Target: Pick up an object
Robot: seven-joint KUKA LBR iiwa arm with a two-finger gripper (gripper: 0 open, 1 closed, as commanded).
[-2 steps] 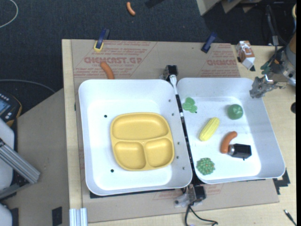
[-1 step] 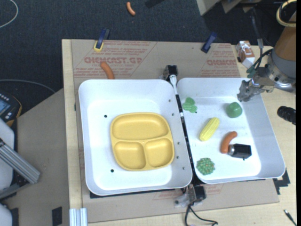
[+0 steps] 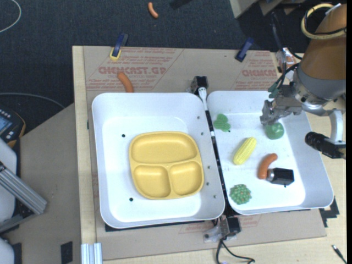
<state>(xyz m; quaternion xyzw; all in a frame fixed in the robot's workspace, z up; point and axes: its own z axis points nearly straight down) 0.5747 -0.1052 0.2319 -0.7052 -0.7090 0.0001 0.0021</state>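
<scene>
1. Two white bins sit side by side on a cardboard-topped bench: left bin (image 3: 104,147), right bin (image 3: 313,175).
2. The left bin holds a yellow divided plate (image 3: 165,164), roughly centred (three sections, one long at the far side, two small at the near side).
3. The arm (image 3: 324,54) reaches in from the right; the gripper (image 3: 270,117) is low over the far right part of the right bin.
4. A green round object (image 3: 275,130) lies right under the gripper tip, touching or nearly so. Whether the claw is apart, together or clamped on it, cannot tell (the fingers blur into the wrist).
5. Other things in the right bin: a green leafy piece (image 3: 221,122) at the far left, a corn cob (image 3: 245,150) in the middle, a sausage (image 3: 266,165) right of the corn, a black block (image 3: 281,176) touching the sausage's near end, and a green bumpy ball (image 3: 240,193) near the near edge.
6. Off the bins: an orange sausage (image 3: 126,82) on the cardboard beyond the left bin, and another small orange piece (image 3: 153,10) on the dark floor farther off.
</scene>
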